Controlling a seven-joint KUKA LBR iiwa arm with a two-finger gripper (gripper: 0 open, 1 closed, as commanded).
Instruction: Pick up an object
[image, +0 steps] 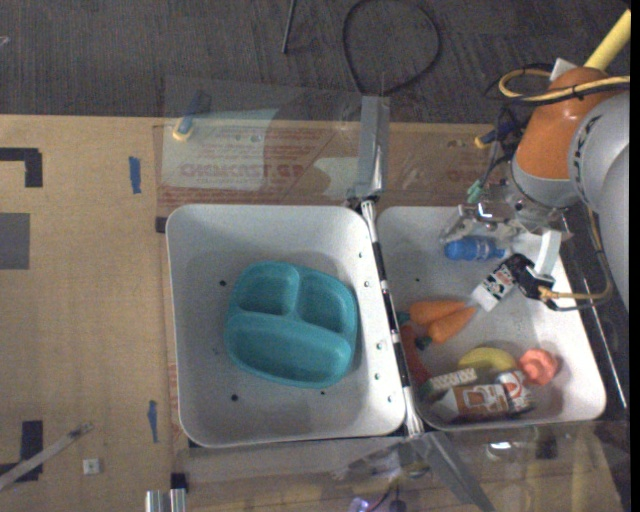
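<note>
Counter (80, 300): brown board surface; two white bins are carried side by side on it, toward its right edge.
Arm (590, 140): grey with an orange band; it is seen over the counter's far right corner, reaching in above the right bin.
Left bin (200, 240): shallow, white, square; one item is held in it.
Right bin (570, 330): shallow, white; it is set against the left bin's right edge and several small items are held in it.
Teal divided plate (292, 322): laid flat at the middle of the left bin, well apart from its walls.
Packet (480, 395): brown and white, laid along the right bin's near edge.
Carrots (445, 318): two, orange, laid together near the right bin's left edge.
Pincer (485, 215): placed over the right bin's far edge, just beside the blue bottle; whether it is open or closed cannot be told, and nothing is seen gripped.
Blue bottle (468, 249): the task's nearest thing; laid on its side near the right bin's far edge.
Yellow fruit (487, 357): laid just beyond the packet.
Pink piece (539, 365): placed near the right bin's near right corner, beside the yellow fruit.
</note>
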